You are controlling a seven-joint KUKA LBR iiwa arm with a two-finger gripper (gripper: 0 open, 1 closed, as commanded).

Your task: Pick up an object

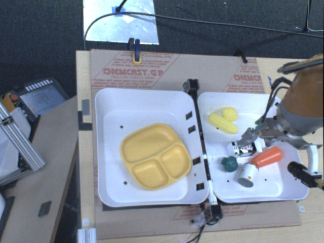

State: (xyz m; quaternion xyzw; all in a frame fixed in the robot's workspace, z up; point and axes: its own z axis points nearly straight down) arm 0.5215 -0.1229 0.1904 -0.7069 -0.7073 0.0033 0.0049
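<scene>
Light: even, bright overhead, slightly cool.
Glare: metal sheet [121,13] at 12 o'clock blown out; white bins [147,103] near-clipped.
Shadows: soft, short, under yellow tray [154,156].
Focus: mild softness overall; arm [304,97] at 3 o'clock blurry.
Floor: dark, grainy.

Smooth, slightly glossy white plastic forms the 2 bins [152,97], the left holding a matt yellow plastic divided tray [154,156], on printed brown cardboard [177,67] over dark, rough carpet-like flooring [40,29], with a shiny metal sheet [121,11] at upper left of centre.
</scene>
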